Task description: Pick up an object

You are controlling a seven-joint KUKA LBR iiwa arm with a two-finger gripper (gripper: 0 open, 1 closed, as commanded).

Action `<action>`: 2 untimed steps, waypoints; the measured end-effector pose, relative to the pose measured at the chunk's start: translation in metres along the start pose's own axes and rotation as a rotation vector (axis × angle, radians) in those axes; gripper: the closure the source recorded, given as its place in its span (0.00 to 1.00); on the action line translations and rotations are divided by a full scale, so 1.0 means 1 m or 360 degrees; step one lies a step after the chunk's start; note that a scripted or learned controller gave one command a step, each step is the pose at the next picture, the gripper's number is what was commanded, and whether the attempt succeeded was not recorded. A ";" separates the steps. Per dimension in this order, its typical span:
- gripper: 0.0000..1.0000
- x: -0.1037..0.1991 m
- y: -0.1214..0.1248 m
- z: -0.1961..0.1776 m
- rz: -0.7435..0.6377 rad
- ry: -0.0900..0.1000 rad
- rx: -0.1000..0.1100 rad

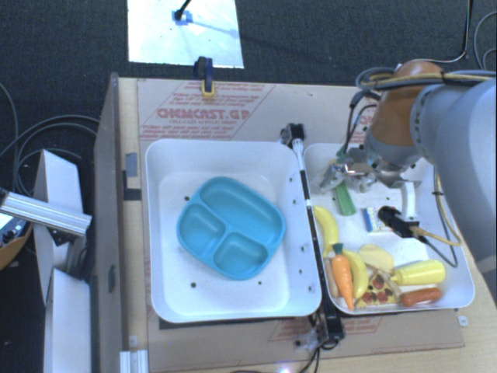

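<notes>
**A:** Camera view, looking down on both bins: how far along is the pick?

**B:** Early, I judge. The hand is low over the right-hand bin, on the far side of the banana. Nothing is visibly lifted.

**A:** Is it holding anything?

**B:** I cannot tell how far open the hand is, because the wrist covers it from this angle. I see nothing in its grasp, so I count nothing as picked up.

**A:** What would it be going for?

**B:** Most likely the green stick. It lies just beyond the banana, on the banana's far right, with its top end right under the hand. I cannot say whether they touch.

**A:** And the other things?

**B:** All lying flat. A carrot sits just on the near side of the banana, with its leafy top at the banana's tip. A blue plate lies to the left of the banana, across the wall, in the other bin.

**A:** So what is left?

**B:** Nearly everything, I think. The hand has to close on something, raise it clear of the bin floor, and keep it.
</notes>
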State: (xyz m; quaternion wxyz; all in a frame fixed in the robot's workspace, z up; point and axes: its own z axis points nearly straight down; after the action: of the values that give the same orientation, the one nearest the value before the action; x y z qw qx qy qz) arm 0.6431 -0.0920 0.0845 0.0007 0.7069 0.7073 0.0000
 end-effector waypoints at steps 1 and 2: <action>0.00 0.010 -0.008 0.000 -0.0005 0.0001 0.0001; 1.00 0.009 -0.007 -0.011 -0.0006 0.0002 -0.0005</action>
State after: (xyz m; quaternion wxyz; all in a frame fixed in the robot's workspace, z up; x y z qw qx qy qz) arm 0.6363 -0.0826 0.0959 0.0014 0.7055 0.7087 0.0013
